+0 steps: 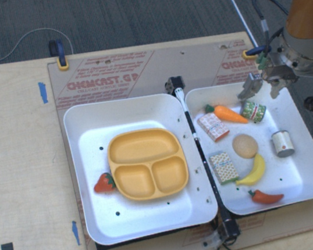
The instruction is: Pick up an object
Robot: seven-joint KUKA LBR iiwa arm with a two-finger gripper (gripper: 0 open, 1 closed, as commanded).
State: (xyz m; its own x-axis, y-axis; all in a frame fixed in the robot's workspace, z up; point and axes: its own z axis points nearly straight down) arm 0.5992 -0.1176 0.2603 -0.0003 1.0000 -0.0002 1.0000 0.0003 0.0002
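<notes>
While the gripper [262, 88] hangs with fingers apart over the right bin's [312, 144] far rim, grey carpet [126, 8] borders the plywood worktop [22, 172]

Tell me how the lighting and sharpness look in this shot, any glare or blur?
Camera view: even, soft light, faint shadows under the yellow tray and banana; mild sheen on the white bins' rims; toys sharp, the hand slightly soft.

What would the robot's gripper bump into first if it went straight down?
Probably the small green can. The gripper hangs over the top of the right bin, pointing down, and the can lies just below it, beside the carrot. Depth is hard to judge, so it might hit bare bin floor instead.
</notes>
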